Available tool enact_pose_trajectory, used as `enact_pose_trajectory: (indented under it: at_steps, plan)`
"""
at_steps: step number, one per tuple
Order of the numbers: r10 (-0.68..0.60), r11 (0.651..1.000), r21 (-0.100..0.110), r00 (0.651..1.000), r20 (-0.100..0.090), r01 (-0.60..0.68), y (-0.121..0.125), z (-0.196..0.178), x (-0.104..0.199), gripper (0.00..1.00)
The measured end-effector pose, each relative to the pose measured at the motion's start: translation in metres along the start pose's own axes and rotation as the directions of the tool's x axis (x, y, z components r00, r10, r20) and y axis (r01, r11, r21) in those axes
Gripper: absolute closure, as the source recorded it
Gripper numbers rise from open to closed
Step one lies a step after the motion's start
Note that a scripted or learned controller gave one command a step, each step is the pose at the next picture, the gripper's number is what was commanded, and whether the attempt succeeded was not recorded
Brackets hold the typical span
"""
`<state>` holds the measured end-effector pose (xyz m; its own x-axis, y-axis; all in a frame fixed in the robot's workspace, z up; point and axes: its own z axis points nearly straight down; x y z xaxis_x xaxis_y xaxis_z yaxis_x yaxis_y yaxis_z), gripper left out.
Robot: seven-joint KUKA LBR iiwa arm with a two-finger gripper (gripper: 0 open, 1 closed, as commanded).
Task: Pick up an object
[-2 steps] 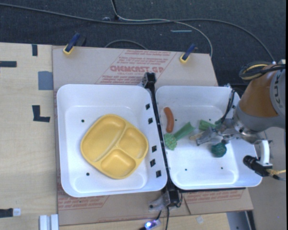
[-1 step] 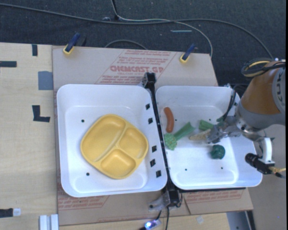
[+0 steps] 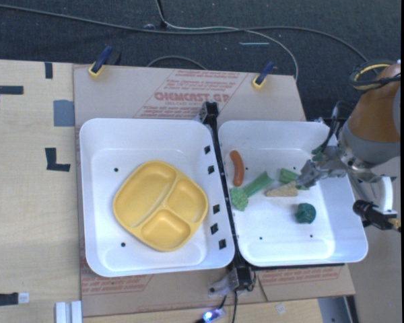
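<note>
My gripper (image 3: pixel 308 177) is low in the right bin (image 3: pixel 337 247), touching a pale wedge (image 3: pixel 281 192). Can't tell my finger state.

A yellow plastic plate with three compartments (image 3: pixel 161 204) lies tilted in the left shallow white bin (image 3: pixel 94 180). Both bins rest on a brown cardboard sheet with red lettering (image 3: pixel 182 93), held at its far edge by two yellow-and-blue clamps (image 3: pixel 99 60). Beyond it, thin cables (image 3: pixel 188 27) trail across dark carpet (image 3: pixel 54 19).
</note>
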<state>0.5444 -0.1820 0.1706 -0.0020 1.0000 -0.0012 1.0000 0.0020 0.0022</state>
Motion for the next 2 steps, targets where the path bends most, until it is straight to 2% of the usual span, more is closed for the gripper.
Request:
enact_pose_trajectory:
  at_steps: [2]
  plan:
    - [0.0, 1.0, -0.001, 1.0, 0.0, 0.0, -0.005, -0.083, 0.002, 1.0]
